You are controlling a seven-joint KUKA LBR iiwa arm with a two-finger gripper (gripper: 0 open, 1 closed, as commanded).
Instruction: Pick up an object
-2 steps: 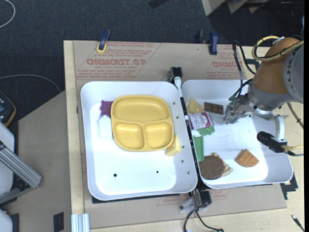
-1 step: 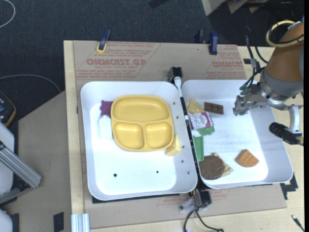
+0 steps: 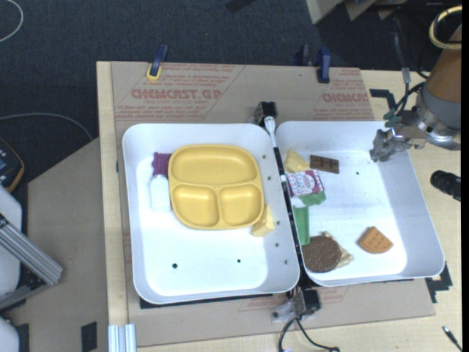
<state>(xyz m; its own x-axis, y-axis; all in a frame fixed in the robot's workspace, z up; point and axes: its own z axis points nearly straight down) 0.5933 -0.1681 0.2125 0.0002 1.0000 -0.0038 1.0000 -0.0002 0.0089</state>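
Left bin (image 3: 139,218): a yellow tray (image 3: 216,185) is seen at centre frame, with a purple item (image 3: 160,163) and a white one (image 3: 159,193) tucked at its left edge. Right bin (image 3: 418,196): a packet (image 3: 305,185), a brown bar (image 3: 324,164), a cookie (image 3: 322,253) and a cracker (image 3: 374,240) are spread out. The gripper (image 3: 384,146) is poised at upper right, nothing between its fingers; their spacing cannot be told. The bar, just left of it, is judged nearest; a centred, vertical descent is advised.

Arm: enters from right, orange band above grey wrist | Gripper (image 3: 382,147): at wrist's left end, angled down-left | Load: none visible
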